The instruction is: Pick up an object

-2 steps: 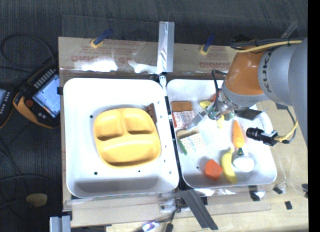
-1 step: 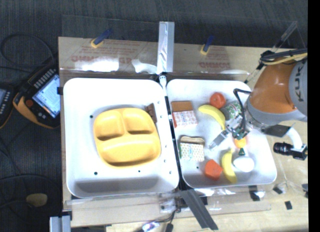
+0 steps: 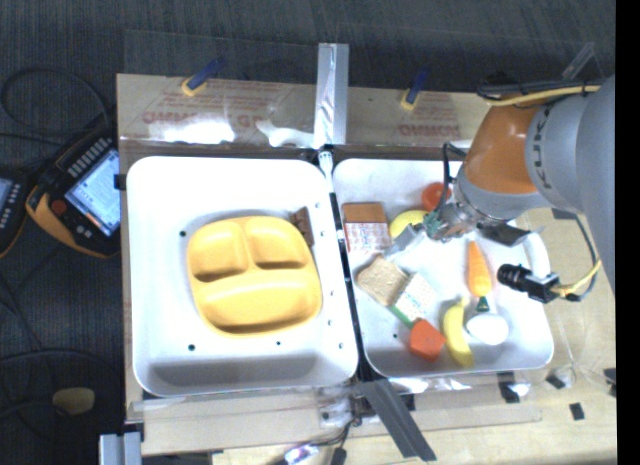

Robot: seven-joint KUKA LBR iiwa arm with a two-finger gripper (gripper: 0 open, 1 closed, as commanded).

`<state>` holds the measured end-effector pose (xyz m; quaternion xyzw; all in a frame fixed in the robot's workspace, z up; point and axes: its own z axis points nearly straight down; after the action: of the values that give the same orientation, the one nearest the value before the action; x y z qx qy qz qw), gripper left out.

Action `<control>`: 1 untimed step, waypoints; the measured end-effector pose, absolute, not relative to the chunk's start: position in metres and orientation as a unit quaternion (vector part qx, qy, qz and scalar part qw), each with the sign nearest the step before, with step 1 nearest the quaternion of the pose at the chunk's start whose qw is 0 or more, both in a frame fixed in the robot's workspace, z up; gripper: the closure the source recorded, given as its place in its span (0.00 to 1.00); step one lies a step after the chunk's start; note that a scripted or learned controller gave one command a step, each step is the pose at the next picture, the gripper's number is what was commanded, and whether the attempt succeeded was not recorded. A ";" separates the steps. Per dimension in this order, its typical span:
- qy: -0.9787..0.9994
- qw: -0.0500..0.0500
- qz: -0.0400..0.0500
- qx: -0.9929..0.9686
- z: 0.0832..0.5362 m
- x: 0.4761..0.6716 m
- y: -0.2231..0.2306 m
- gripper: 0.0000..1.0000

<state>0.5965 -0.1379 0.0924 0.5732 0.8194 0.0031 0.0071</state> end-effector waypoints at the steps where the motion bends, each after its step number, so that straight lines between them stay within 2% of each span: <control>1: 0.859 -0.015 -0.011 0.511 0.085 0.660 -0.143 0.00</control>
<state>0.6601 -0.1432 0.0855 0.5109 0.8595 -0.0107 -0.0149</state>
